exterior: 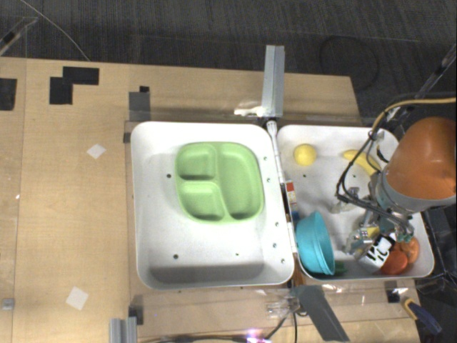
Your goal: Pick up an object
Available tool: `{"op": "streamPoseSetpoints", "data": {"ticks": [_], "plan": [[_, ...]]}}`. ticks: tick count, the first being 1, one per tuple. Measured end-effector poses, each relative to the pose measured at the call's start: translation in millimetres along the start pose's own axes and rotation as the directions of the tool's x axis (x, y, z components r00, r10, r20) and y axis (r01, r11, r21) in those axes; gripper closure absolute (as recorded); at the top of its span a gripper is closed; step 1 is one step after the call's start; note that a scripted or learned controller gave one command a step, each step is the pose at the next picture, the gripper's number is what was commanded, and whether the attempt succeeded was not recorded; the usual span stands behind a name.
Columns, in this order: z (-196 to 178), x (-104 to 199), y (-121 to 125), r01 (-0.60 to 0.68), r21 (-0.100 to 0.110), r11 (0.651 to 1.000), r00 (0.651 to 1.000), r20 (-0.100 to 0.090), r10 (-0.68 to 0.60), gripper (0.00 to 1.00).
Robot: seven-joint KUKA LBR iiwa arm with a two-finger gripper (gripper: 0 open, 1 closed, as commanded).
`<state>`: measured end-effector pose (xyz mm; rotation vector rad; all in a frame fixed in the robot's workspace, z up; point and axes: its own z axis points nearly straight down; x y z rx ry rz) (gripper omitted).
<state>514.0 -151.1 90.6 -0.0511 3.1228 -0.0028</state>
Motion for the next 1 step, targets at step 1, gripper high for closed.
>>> {"op": "streamPoseSetpoints", "data": {"ticks": [1], "plan": [[0.0, 18.4, -28.5, -0.182, 0.0, 0.983, 0.983, 0.0, 0.182, 0.0]]}}
